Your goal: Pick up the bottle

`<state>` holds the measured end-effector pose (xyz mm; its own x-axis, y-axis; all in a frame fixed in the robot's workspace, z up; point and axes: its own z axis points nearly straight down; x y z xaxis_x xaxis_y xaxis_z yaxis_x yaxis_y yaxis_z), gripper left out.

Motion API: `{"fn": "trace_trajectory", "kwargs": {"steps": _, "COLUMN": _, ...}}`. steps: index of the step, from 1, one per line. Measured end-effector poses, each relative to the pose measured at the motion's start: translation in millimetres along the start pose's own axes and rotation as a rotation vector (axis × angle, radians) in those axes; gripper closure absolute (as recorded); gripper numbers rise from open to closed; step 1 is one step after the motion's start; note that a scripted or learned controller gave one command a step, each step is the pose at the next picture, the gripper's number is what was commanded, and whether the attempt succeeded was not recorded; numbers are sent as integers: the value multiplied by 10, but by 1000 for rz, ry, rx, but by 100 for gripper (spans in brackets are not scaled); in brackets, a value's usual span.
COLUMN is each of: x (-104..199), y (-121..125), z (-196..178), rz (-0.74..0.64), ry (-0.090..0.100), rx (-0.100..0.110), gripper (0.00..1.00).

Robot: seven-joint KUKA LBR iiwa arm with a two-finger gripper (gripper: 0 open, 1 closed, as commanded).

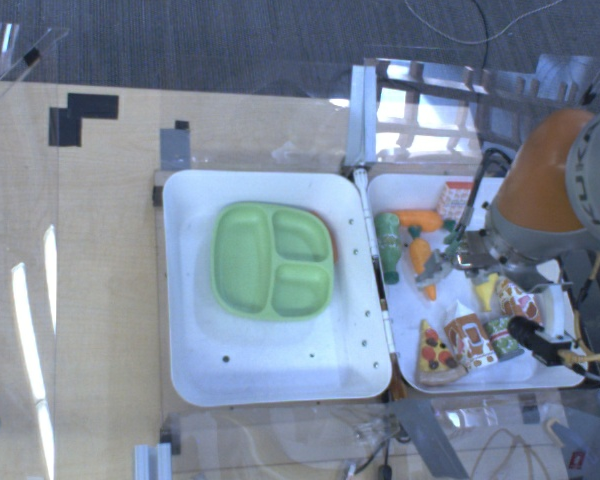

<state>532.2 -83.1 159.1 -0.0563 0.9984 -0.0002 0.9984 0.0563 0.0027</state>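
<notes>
The bottle (387, 241) is green and lies lengthwise against the left wall of the right bin (500, 376). My gripper (437, 268) hangs low over the middle of that bin, a short way to the right of the bottle and apart from it. It sits just beside an orange toy piece (420, 255), with a small orange bit (429, 291) under it. The arm's orange band (542, 183) rises behind the gripper at the right.
The right bin also holds a carrot (421, 219), a small carton (455, 200), a pizza slice (435, 353), a printed box (470, 338) and yellow and white items (525, 303). A green divided plate (273, 261) lies in the left bin (280, 378).
</notes>
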Motion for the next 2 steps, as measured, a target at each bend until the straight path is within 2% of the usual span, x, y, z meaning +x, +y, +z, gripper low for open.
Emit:
{"fn": "trace_trajectory", "kwargs": {"steps": 1, "x": 1, "y": 85, "z": -549, "rz": -86, "ry": 0, "rx": -3, "gripper": 0}}
{"fn": "trace_trajectory", "kwargs": {"steps": 2, "x": 340, "y": -429, "z": -293, "rz": -100, "ry": 0, "rx": 0, "gripper": 0}}
